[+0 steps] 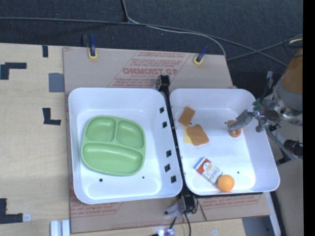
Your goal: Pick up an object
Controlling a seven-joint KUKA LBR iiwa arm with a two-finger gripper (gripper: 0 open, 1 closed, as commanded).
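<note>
The right bin [261, 151] holds several small objects. A brown toast-like slice [186, 116] lies near its left wall, and a second brown slice [199, 135] rests on a yellow piece just below it. A small red and white carton [207, 169] and an orange ball [226, 183] lie near the front edge. A small round orange-brown piece [235, 131] sits in the right half. My gripper [240, 120] reaches in from the right at a slant, its tip just over or touching that round piece.
The left bin [78, 102] carries a green divided plate [113, 145]. A black divider with clips [169, 132] runs between the bins. Cardboard [147, 68] lies under both, clamped at the back. The arm's orange-banded wrist [291, 80] stands over the right bin's far right edge.
</note>
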